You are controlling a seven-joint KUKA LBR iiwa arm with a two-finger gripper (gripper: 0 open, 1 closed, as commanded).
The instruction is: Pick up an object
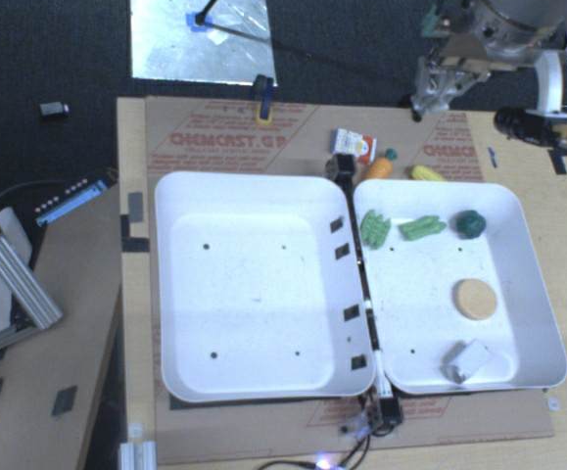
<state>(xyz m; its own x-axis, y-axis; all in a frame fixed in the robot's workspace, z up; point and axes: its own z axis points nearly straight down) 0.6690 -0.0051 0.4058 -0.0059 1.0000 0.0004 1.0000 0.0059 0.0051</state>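
1. Camera view: the gripper (430, 94) hangs above the bench's far edge, well clear of both bins; whether it is spread or pressed together, I cannot tell.
2. The right bin (538, 262) holds two green toy vegetables (375, 228) (421, 227), a dark green lump (471, 224), a tan disc (476, 299) and a grey block (467, 360).
3. All look light; the disc seems stiff and flat, best pinched across its edges.
4. The cardboard (224, 137) carries red print, too blurred to read.
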